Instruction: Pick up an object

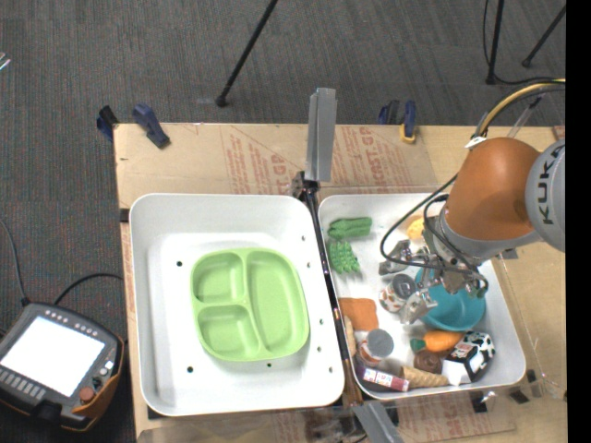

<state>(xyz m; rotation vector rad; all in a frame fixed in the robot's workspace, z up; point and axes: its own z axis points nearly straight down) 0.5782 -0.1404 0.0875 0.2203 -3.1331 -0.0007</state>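
My gripper (417,295) hangs low in the middle of the right bin (513,340), under the arm's orange band (494,192). It is right beside a teal bowl (459,310), at the bowl's left rim. A small round grey-and-dark object (401,289) lies just to its left. Around it are two green toys (349,229) (343,257), an orange-brown piece (358,314), a grey can (379,343), an orange carrot (436,341), a cow-patterned block (476,353), a cone (421,374) and a pink tube (382,377). Whether anything is in its grip is hidden.
The left bin (152,340) holds a light green divided plate (249,303). A grey upright post (321,146) stands behind the wall between the bins. A yellow item (416,229) lies partly under the wrist cables. A handheld pendant (55,363) sits at the lower left, off the bench.
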